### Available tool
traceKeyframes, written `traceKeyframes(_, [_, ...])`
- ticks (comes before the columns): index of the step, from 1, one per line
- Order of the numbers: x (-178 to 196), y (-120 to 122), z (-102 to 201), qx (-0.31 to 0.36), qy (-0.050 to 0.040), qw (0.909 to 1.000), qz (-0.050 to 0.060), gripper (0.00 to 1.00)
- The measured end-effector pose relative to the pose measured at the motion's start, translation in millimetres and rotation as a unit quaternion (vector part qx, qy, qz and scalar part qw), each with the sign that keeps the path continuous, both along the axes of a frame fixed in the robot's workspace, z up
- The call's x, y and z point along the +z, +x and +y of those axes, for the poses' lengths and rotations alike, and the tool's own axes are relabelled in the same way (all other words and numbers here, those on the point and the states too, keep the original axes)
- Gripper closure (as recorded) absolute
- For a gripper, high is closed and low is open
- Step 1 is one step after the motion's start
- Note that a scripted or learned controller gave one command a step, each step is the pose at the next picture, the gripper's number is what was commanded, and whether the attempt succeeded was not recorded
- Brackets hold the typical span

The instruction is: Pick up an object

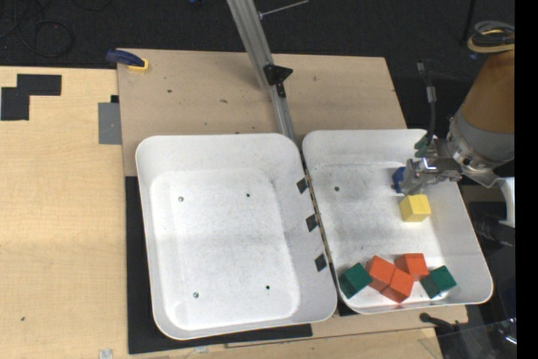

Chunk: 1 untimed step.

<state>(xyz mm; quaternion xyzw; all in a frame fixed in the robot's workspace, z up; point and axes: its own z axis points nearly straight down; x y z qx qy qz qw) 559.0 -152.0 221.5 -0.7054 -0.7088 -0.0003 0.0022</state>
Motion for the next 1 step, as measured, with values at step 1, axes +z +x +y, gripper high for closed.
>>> traceKeyframes(1, [-9.7, 7.6, 53.4, 0.0, 0.0, 1.0, 0.001, 1.0])
